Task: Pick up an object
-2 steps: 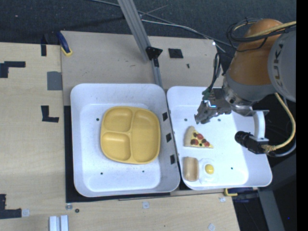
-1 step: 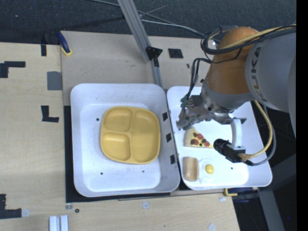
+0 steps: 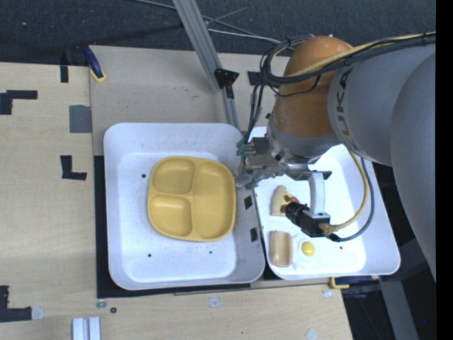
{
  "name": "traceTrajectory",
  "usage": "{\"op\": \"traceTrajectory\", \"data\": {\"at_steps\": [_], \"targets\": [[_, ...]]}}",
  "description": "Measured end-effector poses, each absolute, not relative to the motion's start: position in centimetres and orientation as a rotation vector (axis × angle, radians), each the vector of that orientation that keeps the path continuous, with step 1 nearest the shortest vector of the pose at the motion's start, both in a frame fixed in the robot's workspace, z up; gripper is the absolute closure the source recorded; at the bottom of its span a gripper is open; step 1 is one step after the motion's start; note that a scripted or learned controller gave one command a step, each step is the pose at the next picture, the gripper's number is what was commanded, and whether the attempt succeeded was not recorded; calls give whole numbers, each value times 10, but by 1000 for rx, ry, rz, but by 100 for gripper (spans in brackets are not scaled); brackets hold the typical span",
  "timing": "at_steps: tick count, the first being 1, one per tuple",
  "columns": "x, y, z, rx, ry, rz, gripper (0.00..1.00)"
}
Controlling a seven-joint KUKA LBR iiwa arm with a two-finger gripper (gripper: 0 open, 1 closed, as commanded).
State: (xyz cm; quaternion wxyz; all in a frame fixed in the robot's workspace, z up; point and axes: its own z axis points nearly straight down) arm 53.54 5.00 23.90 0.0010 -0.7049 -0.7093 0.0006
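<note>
Camera view is showing the arm (image 3: 304, 112) hovering over the right bin (image 3: 379, 257), jaws hidden so I cannot tell their width, with a tan roll (image 3: 281, 249) lying lower centre-right against the bin's wall, which is probably risking a blocked grasp.

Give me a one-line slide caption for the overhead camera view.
Grey-and-orange arm hangs over the right bin and its small items; a yellow divided plate lies in the left bin.

Yellow 3-compartment plate (image 3: 191, 197) flat in view-L bin (image 3: 115, 190); tan block (image 3: 280, 248), sm yellow ball (image 3: 308, 248) in view-R bin (image 3: 375, 250)
</note>
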Motion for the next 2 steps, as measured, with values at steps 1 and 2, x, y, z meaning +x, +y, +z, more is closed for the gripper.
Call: {"op": "traceTrajectory", "data": {"at_steps": [1,2], "targets": [[533,93,229,-2214,-2225,5,100],[533,91,230,-2217,-2223,5,0]]}}
